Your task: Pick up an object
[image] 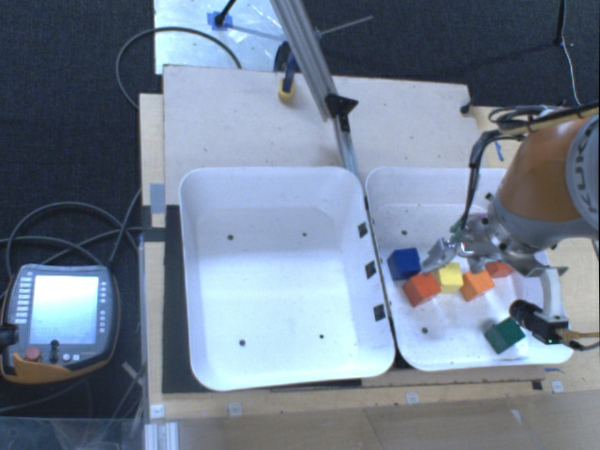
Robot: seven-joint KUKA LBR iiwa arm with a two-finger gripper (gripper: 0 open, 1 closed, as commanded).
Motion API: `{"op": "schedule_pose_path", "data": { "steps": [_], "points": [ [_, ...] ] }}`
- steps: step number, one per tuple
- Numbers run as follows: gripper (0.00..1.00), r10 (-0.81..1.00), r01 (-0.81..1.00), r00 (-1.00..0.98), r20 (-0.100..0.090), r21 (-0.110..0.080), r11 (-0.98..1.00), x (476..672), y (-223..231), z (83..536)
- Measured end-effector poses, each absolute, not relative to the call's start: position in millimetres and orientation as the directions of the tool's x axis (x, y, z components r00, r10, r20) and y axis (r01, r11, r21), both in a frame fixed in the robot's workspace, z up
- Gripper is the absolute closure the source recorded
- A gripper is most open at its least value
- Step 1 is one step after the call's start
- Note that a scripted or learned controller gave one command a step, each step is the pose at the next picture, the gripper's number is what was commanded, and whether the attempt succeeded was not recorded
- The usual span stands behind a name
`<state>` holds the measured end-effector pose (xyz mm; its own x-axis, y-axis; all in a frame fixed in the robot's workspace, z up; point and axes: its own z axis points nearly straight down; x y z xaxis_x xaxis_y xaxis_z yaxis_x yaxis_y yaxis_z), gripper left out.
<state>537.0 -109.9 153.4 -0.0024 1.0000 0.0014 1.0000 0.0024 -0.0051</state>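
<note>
Starting at far left: a handheld control pad (58, 322) w/ a lit screen lies on the dark floor, cables looping round it. Next, the left bin (281, 275), white w/ a few small dark dots on its floor. A metal pole (305, 45) slants down from the far side to the gap btwn the two bins. The right bin (412, 204) has the blocks, bunched toward its near half: blue block (404, 262) furthest left, orange block (422, 288) just near of it, yellow block (451, 277) touching the orange one's right side, another orange block (476, 284) right of the yellow, and a small red block (498, 270) just beyond. A green block (504, 334) sits apart, near-right corner. The gripper (448, 251) hangs just above the yellow block, arm (548, 181) coming in from the right. Can't tell how wide the fingers are; nothing visibly held btwn them.
</note>
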Motion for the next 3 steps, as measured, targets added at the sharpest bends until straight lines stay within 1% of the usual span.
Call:
{"op": "schedule_pose_path", "data": {
  "steps": [1,2,3],
  "points": [
    [0.00,1.000,1.000,-0.002,0.006,0.006,0.002,537.0,-114.4,113.6],
    [1.00,1.000,1.000,-0.006,0.001,0.012,0.005,538.7,-116.2,127.4],
    [1.00,1.000,1.000,-0.005,-0.001,0.008,0.005,543.3,-109.2,188.7]
  ]
}}
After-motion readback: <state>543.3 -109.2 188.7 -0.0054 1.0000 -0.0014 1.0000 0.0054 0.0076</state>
